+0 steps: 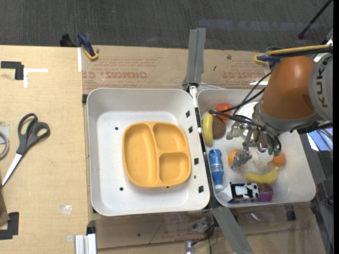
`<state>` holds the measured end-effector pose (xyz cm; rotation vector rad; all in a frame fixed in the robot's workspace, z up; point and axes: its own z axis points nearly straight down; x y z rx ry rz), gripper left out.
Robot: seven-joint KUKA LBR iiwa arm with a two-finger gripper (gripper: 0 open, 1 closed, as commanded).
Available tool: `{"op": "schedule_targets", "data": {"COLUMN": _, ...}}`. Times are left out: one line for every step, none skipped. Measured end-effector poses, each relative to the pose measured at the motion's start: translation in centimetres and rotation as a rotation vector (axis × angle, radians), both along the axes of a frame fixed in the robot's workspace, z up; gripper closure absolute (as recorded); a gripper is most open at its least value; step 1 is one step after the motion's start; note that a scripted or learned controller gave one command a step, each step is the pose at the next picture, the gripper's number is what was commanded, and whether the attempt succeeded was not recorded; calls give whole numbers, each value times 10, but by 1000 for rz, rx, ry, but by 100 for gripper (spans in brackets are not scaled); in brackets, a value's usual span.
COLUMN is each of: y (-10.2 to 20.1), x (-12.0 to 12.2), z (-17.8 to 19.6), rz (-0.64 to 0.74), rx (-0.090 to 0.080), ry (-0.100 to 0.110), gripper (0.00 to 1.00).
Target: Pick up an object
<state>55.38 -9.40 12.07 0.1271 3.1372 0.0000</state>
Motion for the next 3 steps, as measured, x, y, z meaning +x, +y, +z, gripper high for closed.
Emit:
{"op": "schedule_targets", "data": {"y": -3, "x": -44, "z": -27, "rz": -91, "rx": 0, "ry": -3, "gripper": 0}}
{"op": "schedule_targets", "data": {"y": -8, "x": -59, "z": -23, "rz": -197, "rx": 0, "ry": -26, "gripper": 0}}
{"op": "schedule_targets", "data": {"y": -8, "x": -61, "z": -16, "rz": -193, "rx": -1, "ry": -16, "gripper": 100}}
